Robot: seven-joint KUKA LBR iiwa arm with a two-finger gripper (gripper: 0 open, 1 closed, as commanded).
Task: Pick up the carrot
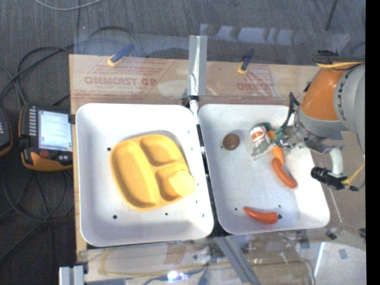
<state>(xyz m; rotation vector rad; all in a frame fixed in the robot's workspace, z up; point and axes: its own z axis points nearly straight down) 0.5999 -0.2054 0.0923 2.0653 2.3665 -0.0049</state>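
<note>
On my feed, far to the gripper's left, a black and orange handheld control pendant lies on the floor beside the worktop. Next comes the left shallow white plastic bin, and in it a yellow moulded tray with three compartments, well apart from the gripper. In the right shallow white plastic bin I see a small round brown disc to the gripper's left, then a small white and red can lying tilted just beside the gripper. Below and left of the gripper, near the bin's front wall, lies a red-orange elongated pepper-like piece. The gripper sits low over the bin, at the upper end of the orange tapered carrot, which lies on the bin floor running down and to the right from it. I cannot tell whether the gripper is parted or closed, nor whether it touches the carrot. The grey arm with its orange band reaches in from the right.
</note>
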